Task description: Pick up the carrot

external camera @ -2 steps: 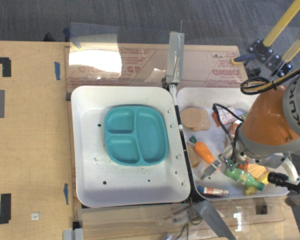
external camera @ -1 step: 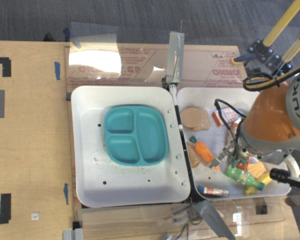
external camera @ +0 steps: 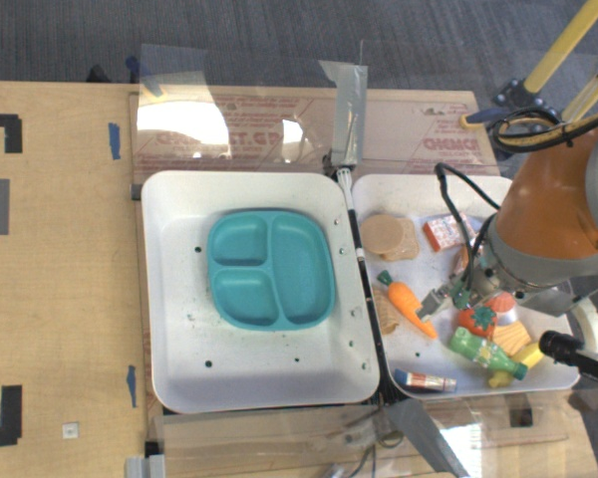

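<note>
The end effector [external camera: 441, 302] hovers in the right bin [external camera: 419, 192], finger state impossible to tell, with the carrot [external camera: 409, 305] lying free just left of it. The crowded toys [external camera: 490, 342] behind could be snagged instead, or the carrot nudged aside.

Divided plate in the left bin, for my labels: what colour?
Teal, seen in the camera view: the divided plate.

The carrot [external camera: 411, 307] lies in the right bin [external camera: 415, 197], left of the end effector [external camera: 456, 295].
</note>
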Tool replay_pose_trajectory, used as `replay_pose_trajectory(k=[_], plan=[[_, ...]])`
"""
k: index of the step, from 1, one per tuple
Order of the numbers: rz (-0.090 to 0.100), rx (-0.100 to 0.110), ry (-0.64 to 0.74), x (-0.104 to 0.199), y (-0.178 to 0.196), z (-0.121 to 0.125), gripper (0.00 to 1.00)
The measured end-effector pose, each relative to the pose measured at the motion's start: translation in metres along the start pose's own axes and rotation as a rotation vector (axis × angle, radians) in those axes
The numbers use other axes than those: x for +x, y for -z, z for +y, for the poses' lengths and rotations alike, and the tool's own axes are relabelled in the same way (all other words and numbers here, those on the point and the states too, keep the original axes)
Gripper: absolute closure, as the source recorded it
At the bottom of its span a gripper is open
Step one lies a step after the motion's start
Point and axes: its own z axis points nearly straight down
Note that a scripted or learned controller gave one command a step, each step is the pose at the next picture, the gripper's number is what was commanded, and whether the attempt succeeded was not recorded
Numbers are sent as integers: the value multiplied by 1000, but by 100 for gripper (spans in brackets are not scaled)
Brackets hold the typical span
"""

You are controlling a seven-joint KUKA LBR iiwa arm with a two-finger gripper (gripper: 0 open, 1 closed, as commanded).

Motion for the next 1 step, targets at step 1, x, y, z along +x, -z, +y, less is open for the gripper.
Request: replay_pose_trajectory(k=[1], plan=[[0, 1, -169, 52, 43, 24, 100]])
